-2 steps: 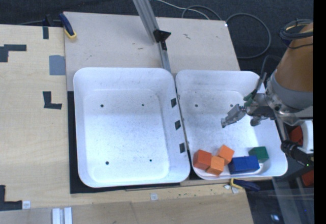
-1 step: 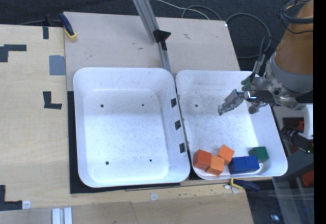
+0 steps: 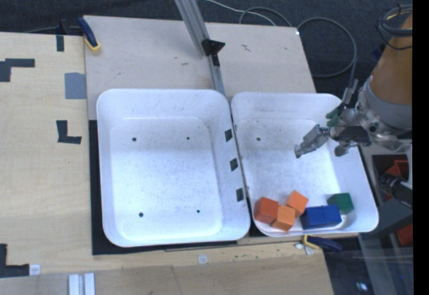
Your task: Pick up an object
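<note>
Two shallow white bins sit side by side on the bench: the left bin [image 3: 114, 153] takes up the middle of the frame, and the right bin [image 3: 281, 112] lies just beside it toward the right edge. The arm [image 3: 395, 86] reaches in from the right, its orange band showing at the upper right of the frame. Its gripper [image 3: 307, 145] hangs over the middle of the right bin, pointing toward the lower left. Whether it is spread or pressed together cannot be told from this angle, and nothing shows between its tips.

All the loose things lie along the lower edge of the right bin, below the gripper and apart from it. Furthest left is an orange block [image 3: 267, 209]. Just beside it, to the right, sit two smaller orange blocks, one [image 3: 297, 202] slightly higher in the frame and one [image 3: 285, 217] lower, the three crowded close together. Next comes a blue block [image 3: 320, 216], touching or nearly touching the lower orange one. A green block [image 3: 342, 202] rests just to the upper right of the blue one, near the bin's lower right corner. The green and blue blocks lie most nearly under the arm's wrist, while the orange cluster lies below and left of the gripper tips.
</note>
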Action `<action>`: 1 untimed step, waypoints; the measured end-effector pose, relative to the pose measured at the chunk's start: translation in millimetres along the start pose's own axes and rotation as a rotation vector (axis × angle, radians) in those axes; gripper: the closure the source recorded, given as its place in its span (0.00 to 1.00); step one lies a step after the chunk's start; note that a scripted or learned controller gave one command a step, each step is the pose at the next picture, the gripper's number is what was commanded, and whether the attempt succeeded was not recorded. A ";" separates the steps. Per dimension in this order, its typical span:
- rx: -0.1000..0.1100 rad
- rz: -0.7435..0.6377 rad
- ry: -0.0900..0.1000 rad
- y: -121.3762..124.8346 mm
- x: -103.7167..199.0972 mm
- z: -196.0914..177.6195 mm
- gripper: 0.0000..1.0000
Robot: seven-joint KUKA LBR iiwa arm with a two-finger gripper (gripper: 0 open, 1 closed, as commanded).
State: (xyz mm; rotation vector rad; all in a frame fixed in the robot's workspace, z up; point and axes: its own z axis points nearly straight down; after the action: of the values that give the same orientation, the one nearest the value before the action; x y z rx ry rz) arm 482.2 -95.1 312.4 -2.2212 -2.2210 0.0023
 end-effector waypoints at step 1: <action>0.000 -0.001 0.000 0.2 5.4 2.5 0.00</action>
State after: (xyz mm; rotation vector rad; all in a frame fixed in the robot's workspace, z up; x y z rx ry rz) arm 482.5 -89.7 309.9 -2.2205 -2.2219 0.0024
